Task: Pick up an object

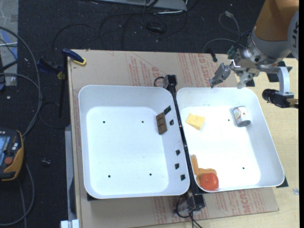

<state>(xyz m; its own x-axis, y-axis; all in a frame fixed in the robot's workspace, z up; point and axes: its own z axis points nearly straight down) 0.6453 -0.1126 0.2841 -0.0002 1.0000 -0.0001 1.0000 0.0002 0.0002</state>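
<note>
The hand [232, 76] hangs above the far rim of the right bin [266, 141], its fingers spread apart with nothing between them. In that bin lie a yellow block [195, 121], a can [241, 116] and a tomato [208, 180]. A brown bar [161, 123] lies in the left bin [95, 141].

Even, bright overhead light, no hard shadows. Both white bins [128, 146] read near overexposed, floors washed out with little texture. Dark floor [42, 23] around the bench is grainy, noisy. Overall image soft, low resolution; arm [278, 18] at upper right slightly blurred. Small objects lack fine detail.
</note>
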